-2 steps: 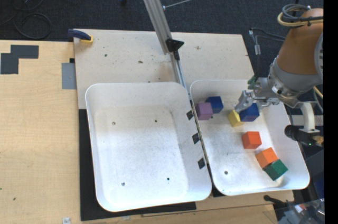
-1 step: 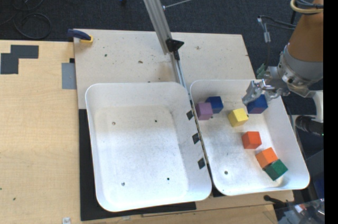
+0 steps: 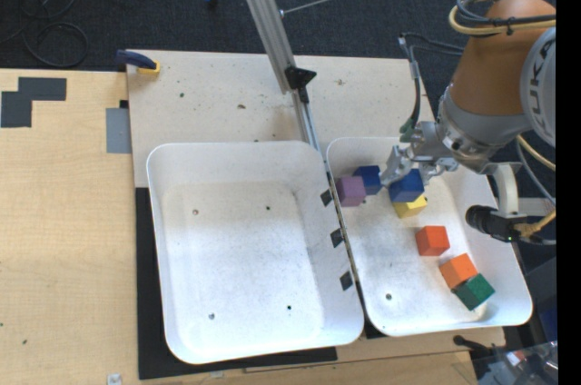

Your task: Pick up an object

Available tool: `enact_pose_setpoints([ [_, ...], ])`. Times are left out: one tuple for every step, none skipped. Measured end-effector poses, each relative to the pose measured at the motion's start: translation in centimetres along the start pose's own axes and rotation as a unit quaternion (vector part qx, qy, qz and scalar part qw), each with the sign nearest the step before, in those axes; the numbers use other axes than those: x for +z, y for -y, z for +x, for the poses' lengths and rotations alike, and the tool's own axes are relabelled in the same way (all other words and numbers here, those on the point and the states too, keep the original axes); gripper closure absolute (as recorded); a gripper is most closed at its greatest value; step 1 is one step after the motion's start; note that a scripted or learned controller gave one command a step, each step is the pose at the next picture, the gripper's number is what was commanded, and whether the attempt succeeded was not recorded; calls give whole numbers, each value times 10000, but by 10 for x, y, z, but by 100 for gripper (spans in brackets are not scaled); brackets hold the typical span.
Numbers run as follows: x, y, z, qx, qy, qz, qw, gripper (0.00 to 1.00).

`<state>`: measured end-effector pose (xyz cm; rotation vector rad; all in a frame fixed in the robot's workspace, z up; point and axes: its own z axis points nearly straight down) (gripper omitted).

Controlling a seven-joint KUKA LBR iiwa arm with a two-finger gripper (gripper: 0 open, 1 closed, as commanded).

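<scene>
Reaching in from the right of the frame, the gripper [image 3: 406,174] sits over the right bin [image 3: 508,306], its fingers clamped on a blue cube [image 3: 408,187] just above a yellow block [image 3: 413,206]. Another blue cube [image 3: 368,177] and a purple cube [image 3: 350,189] lie left of it; red [image 3: 432,240], orange [image 3: 457,268] and green [image 3: 474,291] blocks sit lower right

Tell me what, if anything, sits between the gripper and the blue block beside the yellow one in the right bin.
Nothing visible does. The gripper is right at the blue block, which sits against the yellow block in the right bin. The other blue block and purple block lie off to the side.
</scene>
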<state>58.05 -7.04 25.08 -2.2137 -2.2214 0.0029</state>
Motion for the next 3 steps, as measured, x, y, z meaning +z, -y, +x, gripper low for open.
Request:
enact_pose_setpoints([
  [4,-2,44,0,3,-1,10000,100],
  [0,3,98,-8,-1,2,10000,100],
  [22,10,151,-4,6,12,10000,100],
])
